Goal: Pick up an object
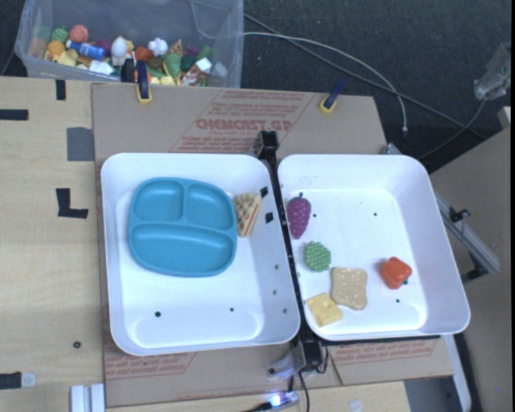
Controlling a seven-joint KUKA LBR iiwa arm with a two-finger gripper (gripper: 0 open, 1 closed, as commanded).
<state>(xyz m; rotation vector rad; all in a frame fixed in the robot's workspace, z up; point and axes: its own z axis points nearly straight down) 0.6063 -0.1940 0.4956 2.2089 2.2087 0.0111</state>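
Two white bins: left bin (120, 316) has blue divided plate (183, 227) w/ a sandwich piece (248, 212) just beside it. Right bin (412, 187) holds purple grapes (299, 215), green fruit (318, 255), toast (350, 287), cheese (324, 309), orange pepper (396, 272).

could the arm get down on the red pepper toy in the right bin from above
Probably yes: the red pepper toy lies alone near the right bin's right wall, apart from the toast slice, with nothing over it.
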